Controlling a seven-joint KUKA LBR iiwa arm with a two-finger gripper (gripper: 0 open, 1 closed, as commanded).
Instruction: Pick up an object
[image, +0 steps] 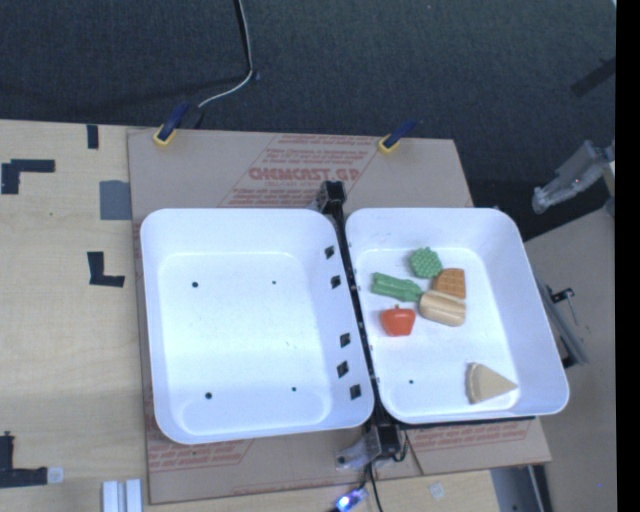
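cardboard sheet (300, 170) under bins, red print, perhaps "chemcast gp"

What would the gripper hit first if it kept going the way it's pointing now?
The gripper sits beyond the bins and seems to point down and left. Going straight on, it would probably meet the near corner of the right bin first, though its height above the bench is unclear.

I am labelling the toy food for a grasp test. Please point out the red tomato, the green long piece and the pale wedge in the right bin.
red tomato (398, 321), camera view, middle of its body
green long piece (396, 287), camera view, middle of its length
pale wedge (487, 383), camera view, centre of its top face
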